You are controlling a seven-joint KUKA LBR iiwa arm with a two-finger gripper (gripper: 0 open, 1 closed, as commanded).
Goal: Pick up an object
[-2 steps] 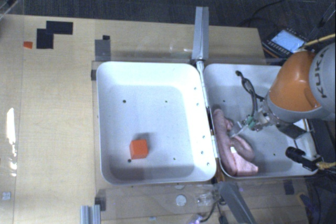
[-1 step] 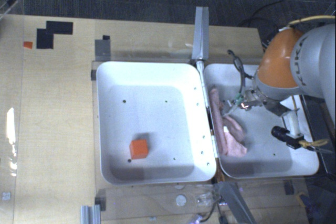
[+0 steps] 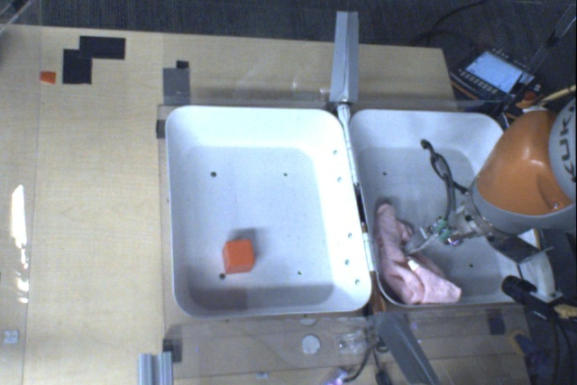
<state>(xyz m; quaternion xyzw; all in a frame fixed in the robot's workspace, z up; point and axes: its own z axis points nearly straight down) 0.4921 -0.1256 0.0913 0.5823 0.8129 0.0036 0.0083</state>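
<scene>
A crumpled pink cloth lies in the right bin, against its left wall near the front. My gripper reaches in from the right and sits low over the cloth's upper part, its fingertips touching or just above the fabric. An orange block rests in the left bin, toward its front left. The arm's orange band hangs over the right bin's right side.
A metal divider post stands between the bins at the back. Black cables trail from the wrist across the right bin. Black markers and a small orange square sit on the wooden bench at far left.
</scene>
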